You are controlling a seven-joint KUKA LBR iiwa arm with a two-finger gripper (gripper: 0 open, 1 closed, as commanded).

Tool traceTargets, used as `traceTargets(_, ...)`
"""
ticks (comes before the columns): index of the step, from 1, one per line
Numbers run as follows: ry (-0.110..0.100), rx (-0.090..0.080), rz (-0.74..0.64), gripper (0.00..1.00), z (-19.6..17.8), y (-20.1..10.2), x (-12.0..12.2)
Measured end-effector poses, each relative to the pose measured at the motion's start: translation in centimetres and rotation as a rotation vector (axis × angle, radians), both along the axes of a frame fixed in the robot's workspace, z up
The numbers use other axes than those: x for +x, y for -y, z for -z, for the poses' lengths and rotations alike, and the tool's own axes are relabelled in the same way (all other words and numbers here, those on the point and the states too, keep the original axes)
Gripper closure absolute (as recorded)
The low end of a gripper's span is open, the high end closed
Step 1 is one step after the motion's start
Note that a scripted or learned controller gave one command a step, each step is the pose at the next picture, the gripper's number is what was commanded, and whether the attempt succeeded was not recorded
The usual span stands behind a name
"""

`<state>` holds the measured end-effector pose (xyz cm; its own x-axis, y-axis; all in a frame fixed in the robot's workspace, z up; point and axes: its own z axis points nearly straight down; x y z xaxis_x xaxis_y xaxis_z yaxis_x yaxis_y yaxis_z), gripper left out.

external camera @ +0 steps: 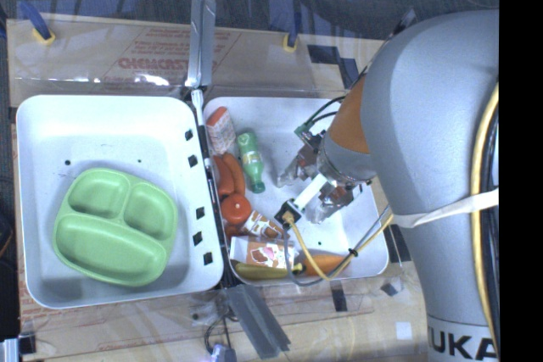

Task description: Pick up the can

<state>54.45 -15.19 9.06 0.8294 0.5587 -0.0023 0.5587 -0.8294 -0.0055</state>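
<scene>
The can (pixel 221 130), a small cylinder with a pale top and a reddish label, lies in the back left corner of the right bin (pixel 280 110), close to the divider. My gripper (pixel 307 179) hangs over the middle of that bin, to the right of the can and a little nearer the front, well apart from it. A green bottle (pixel 250 161) lies between the can and the gripper. Nothing shows between the gripper and the bin floor under it.
Along the right bin's left wall lie orange-red food pieces (pixel 229 174) and a red round one (pixel 237 207). A small box (pixel 264 225), a packet (pixel 265 252), a banana (pixel 254 271) and a carrot (pixel 324 264) crowd the front. A green divided plate (pixel 116 225) sits in the left bin (pixel 51 123).
</scene>
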Motion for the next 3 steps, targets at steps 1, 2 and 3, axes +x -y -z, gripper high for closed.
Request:
traceTargets(1, -0.005, 0.004, -0.011, 1.0, -0.9, -0.3, 0.0)
traceTargets(2, 0.002, 0.0, -0.176, 1.0, -11.9, -9.0, 9.2)
traceTargets(3, 0.0, 0.001, -0.26, 1.0, -15.7, -15.3, 5.2)
